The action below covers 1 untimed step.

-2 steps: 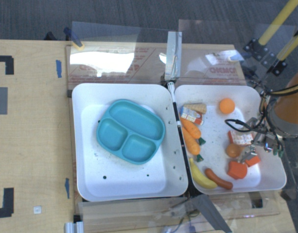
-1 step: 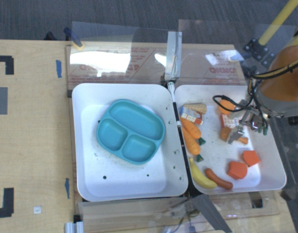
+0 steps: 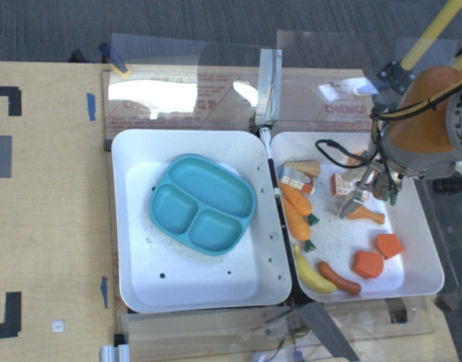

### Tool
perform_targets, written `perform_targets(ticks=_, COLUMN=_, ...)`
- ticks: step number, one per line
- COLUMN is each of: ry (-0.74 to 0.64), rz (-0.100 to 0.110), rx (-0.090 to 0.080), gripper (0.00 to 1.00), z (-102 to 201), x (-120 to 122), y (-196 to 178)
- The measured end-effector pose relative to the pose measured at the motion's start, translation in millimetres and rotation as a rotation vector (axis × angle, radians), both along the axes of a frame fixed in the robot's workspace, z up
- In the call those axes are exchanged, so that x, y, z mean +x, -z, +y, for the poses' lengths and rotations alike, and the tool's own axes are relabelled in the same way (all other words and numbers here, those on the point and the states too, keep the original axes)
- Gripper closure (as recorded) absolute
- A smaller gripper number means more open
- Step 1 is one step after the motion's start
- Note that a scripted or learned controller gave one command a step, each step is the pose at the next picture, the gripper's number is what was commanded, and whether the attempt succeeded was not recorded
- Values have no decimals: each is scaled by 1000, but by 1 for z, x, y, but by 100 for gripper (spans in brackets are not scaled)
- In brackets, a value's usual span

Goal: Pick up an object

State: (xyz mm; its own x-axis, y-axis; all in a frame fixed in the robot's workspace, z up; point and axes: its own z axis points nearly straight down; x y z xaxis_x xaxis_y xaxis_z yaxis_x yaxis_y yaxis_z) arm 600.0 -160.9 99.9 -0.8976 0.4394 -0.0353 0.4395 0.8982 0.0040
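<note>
The right bin holds several toy foods. My gripper hangs low over its upper middle. It is just above an orange wedge-shaped piece and beside a red and white box. Nothing shows as lifted in it. Two carrots lie along the bin's left side, below a small carton. A yellow banana and a red sausage rest near the front edge. Two orange blocks sit at the front right.
The left bin holds a blue divided plate. A metal divider and clear panels stand behind the bins. The arm's orange band and black cables hang over the right bin's back right corner.
</note>
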Motion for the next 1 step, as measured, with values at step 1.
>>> perform_targets(ticks=1, ry=146, rz=-5, rx=5, gripper=0, z=34, x=-5, y=-1)
